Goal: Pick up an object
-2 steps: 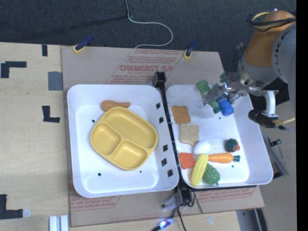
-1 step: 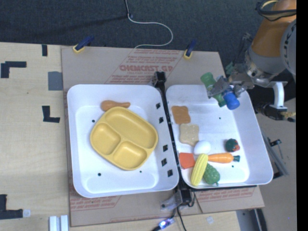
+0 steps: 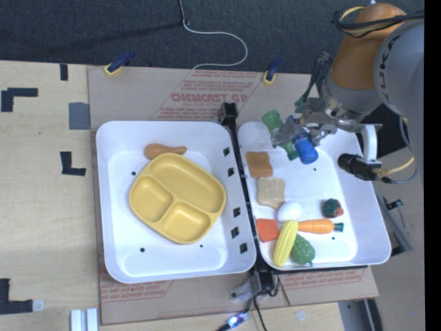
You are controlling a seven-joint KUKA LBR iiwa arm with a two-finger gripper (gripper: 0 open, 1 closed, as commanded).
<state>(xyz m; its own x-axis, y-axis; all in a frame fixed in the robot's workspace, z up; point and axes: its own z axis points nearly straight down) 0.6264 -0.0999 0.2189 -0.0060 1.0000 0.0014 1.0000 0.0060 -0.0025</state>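
Nearest the camera, along the front of the right bin (image 3: 365, 257): a yellow corn cob (image 3: 284, 242) lies on a slant, touching a green broccoli piece (image 3: 302, 251) on its right. Just behind them an orange carrot (image 3: 316, 227) lies crosswise, its tip pointing to view right, and an orange-red slab (image 3: 267, 229) sits at the corn's left. A white egg (image 3: 289, 211) rests between slab and carrot. A small red-and-green item (image 3: 333, 208), possibly a strawberry, sits apart toward the right wall.

Mid-bin: a pale bread slice (image 3: 271, 192), then a browner toast slice (image 3: 259, 164) just behind it, both near the divider.

Left bin (image 3: 117, 185): a yellow compartment plate (image 3: 177, 197) with three wells, set at an angle in the middle. A tan drumstick-shaped piece (image 3: 165, 150) lies just behind its far edge, touching or nearly so.

Far end of the right bin: the tool (image 3: 296, 135) is low over the back left corner. A blue cylinder-like object (image 3: 306, 150) sits right under it and a green object (image 3: 273, 123) just to its left. Fingers blurred by dark hardware; cannot tell whether open or closed, nor whether either object is gripped.

Behind: the grey arm (image 3: 406, 54) with its orange band (image 3: 362, 40) enters from view right. The bins rest on a cardboard sheet (image 3: 200, 95) on the wooden surface (image 3: 41, 185); a white cable (image 3: 213, 36) trails across the dark floor beyond.
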